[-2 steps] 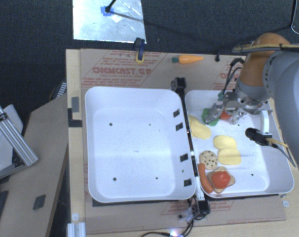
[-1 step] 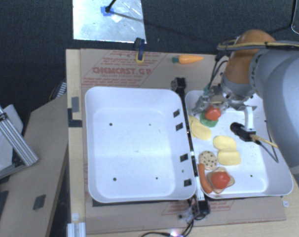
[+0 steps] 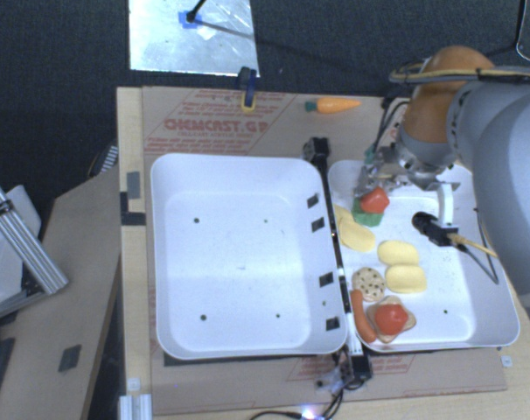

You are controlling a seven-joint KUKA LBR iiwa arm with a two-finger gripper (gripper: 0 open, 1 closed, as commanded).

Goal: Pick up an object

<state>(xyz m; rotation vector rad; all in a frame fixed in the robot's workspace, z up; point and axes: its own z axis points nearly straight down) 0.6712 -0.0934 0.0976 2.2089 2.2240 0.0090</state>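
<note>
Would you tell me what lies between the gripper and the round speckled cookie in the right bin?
In the camera view, a red-and-green toy sits under the gripper, then a yellow piece, before the cookie.

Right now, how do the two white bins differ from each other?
The left bin looks bare inside, while the right bin holds toy food. The arm's gripper hangs over the right bin, not the left bin. Both are shallow, white and sit side by side.
</note>
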